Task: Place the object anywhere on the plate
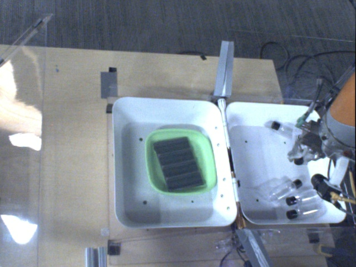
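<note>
**Pincer hangs over the right bin, plate already bearing a dark block**

Pincer (301, 149) hovers above the right bin (250, 149), near its far right side; whether it is apart or together cannot be told from this slanted camera view. Two white bins sit side by side. One green plate (153, 149) lies in the left bin (125, 166), with one dark ribbed block (178, 163) resting on it. Several clear vials (292, 196) with black caps, roughly four, lie scattered in the right bin.
</note>
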